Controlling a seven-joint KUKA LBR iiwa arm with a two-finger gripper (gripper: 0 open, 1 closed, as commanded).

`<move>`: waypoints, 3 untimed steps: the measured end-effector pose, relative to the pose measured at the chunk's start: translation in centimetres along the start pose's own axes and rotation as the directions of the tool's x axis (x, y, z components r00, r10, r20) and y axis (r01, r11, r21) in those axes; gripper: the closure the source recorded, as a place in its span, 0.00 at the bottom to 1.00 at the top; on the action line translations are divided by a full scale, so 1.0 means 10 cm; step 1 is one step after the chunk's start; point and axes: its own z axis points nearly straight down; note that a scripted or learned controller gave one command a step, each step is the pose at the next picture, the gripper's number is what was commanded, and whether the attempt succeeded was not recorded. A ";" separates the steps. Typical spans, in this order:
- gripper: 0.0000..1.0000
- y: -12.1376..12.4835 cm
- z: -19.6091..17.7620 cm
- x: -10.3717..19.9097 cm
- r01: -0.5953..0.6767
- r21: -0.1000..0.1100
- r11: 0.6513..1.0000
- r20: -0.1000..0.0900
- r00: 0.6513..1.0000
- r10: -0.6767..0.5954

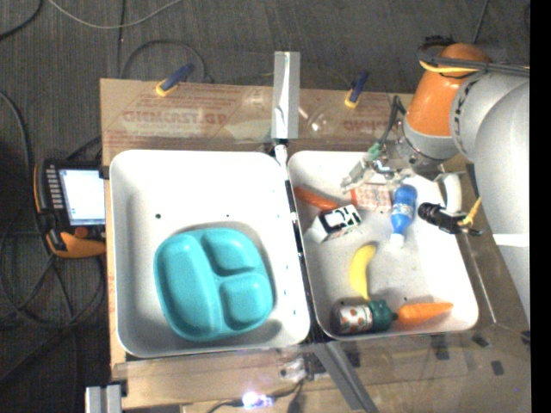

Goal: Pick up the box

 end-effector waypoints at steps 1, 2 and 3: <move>1.00 0.02 -0.11 0.01 0.001 -0.005 1.000 -0.003 1.000 -0.001; 0.00 0.02 -0.11 0.02 0.001 -0.004 1.000 -0.003 1.000 -0.001; 0.00 0.07 0.04 -0.13 0.012 0.007 1.000 -0.009 1.000 -0.012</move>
